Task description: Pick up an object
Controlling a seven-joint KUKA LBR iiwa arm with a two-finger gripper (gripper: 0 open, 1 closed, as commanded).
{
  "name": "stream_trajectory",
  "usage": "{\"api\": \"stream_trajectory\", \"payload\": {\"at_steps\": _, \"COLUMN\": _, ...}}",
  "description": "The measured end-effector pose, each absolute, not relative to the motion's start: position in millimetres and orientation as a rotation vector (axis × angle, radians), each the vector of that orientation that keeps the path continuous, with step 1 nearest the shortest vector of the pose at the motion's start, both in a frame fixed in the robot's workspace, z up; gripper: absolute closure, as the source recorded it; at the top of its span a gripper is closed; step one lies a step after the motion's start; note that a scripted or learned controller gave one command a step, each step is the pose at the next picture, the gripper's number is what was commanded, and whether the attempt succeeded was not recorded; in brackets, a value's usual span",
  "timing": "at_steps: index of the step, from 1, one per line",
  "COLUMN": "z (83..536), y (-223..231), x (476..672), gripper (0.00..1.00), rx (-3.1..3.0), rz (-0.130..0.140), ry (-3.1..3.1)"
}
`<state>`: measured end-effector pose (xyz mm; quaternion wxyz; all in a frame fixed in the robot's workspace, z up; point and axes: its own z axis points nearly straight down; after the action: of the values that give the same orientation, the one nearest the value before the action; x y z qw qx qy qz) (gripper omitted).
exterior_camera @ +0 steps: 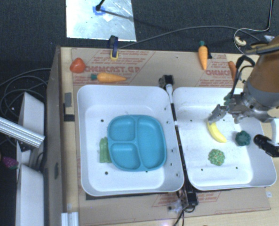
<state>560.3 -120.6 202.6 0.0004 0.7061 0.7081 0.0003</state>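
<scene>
Reading L to R: the left bin (90,126) holds a blue divided plate (137,142) w/ a green strip-like item (104,150) lying just beside its left edge, long axis running roughly top-to-bottom in the camera view. Outside the bins, on the cardboard behind, sit a red tomato-like piece (77,65) and a toy carrot (110,77); a second carrot (203,56) stands further right, tip toward the bins. The right bin (191,173) carries three items: a yellow banana (217,133), a green broccoli-like piece (216,157) in front of it, and a dark teal lump (243,138) to the right. The gripper (216,115) hangs low over the banana's upper-left end, apparently approaching for a grasp; fingers look part-open, nothing seen between them, though contact w/ the banana can't be judged. Step in hand, as I read it: final approach/descent onto the banana, lift not yet done. Banana's long axis runs diagonal, upper-left to lower-right, slightly curved, upper tip pointing toward the gripper and the divider btwn bins. Next move prob. calls for centring the jaws across the banana's short axis, nearer its middle than its tip, then closing and lifting straight up; gripping at the tapered end risks it slipping out.
</scene>
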Motion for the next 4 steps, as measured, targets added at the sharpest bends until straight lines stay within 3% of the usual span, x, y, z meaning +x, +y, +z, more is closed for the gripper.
{"api": "stream_trajectory", "payload": {"at_steps": 1, "z": 98.4, "y": -162.8, "x": 604.5, "gripper": 0.0, "rx": 2.223, "rz": -0.004, "ry": 2.224}}
{"api": "stream_trajectory", "payload": {"at_steps": 2, "z": 112.2, "y": -162.9, "x": 607.4, "gripper": 1.0, "rx": 2.216, "rz": 0.004, "ry": 2.221}}
{"api": "stream_trajectory", "payload": {"at_steps": 3, "z": 112.0, "y": -162.9, "x": 607.2, "gripper": 0.0, "rx": 2.216, "rz": 0.003, "ry": 2.222}}
{"api": "stream_trajectory", "payload": {"at_steps": 4, "z": 84.2, "y": -152.7, "x": 611.6, "gripper": 0.0, "rx": 2.217, "rz": 0.001, "ry": 2.225}}
